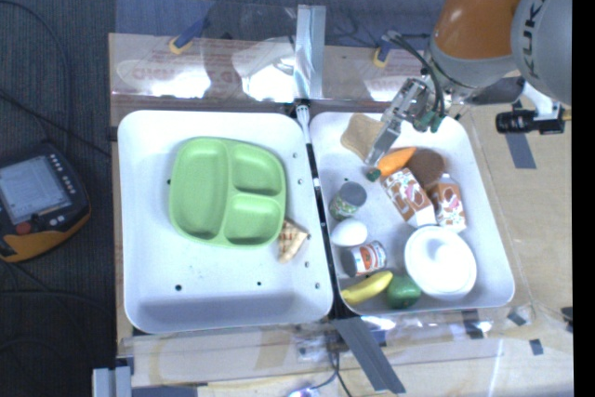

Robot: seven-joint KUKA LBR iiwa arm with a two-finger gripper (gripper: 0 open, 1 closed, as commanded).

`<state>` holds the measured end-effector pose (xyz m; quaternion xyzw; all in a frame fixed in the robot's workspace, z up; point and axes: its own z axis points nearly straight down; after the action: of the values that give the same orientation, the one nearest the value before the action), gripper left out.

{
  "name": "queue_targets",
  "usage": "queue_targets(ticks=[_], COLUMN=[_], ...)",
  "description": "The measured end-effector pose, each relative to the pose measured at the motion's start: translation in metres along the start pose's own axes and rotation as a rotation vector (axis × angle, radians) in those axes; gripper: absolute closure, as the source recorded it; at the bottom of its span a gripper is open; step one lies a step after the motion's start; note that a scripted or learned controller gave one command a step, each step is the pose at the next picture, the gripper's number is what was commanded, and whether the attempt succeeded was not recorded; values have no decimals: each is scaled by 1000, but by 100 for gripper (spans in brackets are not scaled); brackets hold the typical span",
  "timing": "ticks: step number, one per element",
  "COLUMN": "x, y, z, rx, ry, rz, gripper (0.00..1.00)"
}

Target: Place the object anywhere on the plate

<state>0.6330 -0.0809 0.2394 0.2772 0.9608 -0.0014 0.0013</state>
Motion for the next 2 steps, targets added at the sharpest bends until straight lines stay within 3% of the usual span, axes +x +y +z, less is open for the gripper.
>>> queue_targets(ticks=[1, 2], x=[46, 46], y=[44, 44], z=[6, 6], rx=[-4, -5], ry=[1, 1], rz=[-439, -439], gripper=[100, 0])
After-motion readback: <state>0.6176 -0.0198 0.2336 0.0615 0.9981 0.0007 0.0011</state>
